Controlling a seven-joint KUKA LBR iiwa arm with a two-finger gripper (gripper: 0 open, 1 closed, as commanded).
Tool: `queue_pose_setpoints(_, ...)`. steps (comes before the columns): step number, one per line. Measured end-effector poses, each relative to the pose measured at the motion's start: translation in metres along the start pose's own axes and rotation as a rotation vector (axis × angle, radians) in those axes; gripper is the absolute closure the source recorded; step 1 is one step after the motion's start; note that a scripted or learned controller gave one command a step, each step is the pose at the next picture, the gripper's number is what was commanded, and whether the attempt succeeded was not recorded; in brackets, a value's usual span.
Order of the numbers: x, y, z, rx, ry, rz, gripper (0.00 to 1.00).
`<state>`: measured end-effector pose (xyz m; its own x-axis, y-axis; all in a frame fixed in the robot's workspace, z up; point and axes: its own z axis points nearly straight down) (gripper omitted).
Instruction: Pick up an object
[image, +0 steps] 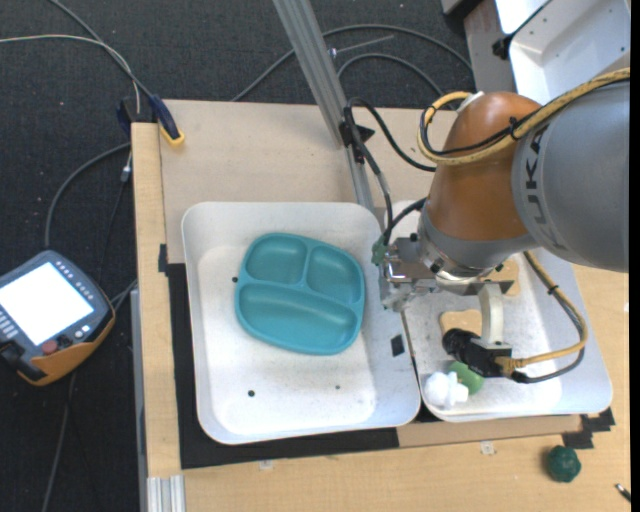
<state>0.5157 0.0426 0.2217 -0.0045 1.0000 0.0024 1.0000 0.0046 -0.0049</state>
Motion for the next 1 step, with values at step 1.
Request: queue_pose_setpoints(1,0.0438,-0.0233,0.0024,0.0,0.0,-0.001,1.0)
